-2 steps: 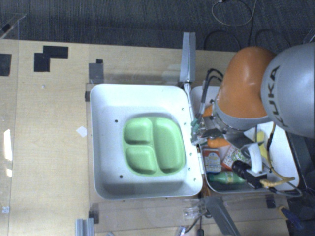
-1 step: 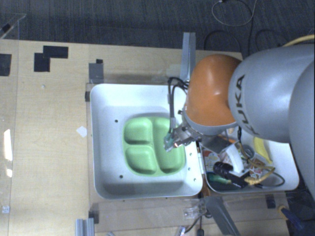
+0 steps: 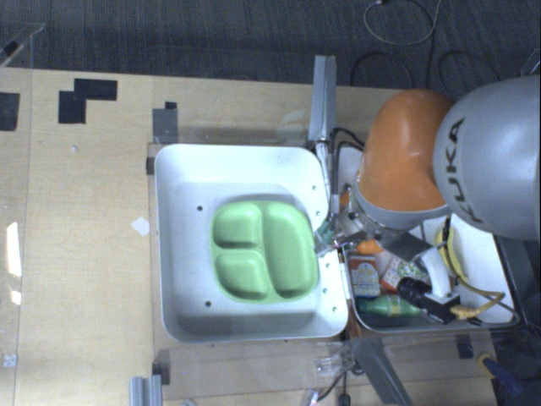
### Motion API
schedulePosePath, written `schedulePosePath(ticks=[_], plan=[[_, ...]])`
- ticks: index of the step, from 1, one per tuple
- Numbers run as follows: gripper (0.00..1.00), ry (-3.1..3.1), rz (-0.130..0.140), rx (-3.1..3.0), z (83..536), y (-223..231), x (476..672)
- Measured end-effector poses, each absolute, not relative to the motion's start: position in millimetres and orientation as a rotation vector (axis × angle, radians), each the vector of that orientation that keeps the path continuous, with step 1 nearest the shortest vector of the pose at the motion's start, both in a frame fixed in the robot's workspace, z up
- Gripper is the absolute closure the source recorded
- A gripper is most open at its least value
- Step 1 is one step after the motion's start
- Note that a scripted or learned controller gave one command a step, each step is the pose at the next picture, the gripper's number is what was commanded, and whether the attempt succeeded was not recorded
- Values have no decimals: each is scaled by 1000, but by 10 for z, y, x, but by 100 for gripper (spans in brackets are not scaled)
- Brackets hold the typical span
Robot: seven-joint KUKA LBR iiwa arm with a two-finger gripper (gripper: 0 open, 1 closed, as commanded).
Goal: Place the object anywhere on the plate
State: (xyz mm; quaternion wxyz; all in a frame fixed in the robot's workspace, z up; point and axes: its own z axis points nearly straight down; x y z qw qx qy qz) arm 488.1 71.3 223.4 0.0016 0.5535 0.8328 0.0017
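A pale wooden bench top fills the left and lower part of the frame. Black rectangular tape marks sit on it at upper left, with another black patch at the left edge. A small white scrap lies left of centre. A shallow white plastic bin occupies the middle of the frame. A grey metal upright bracket stands at its upper right corner. Dark grey carpet runs across the top, and a thin black cable loops over it at upper right.
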Motion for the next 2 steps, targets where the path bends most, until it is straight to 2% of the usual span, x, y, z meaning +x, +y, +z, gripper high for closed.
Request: schedulePosePath(ticks=[1,2], plan=[[100,2575,7,1792,2737,486,5148],[100,2660,5,1668,2343,1484,5229]])
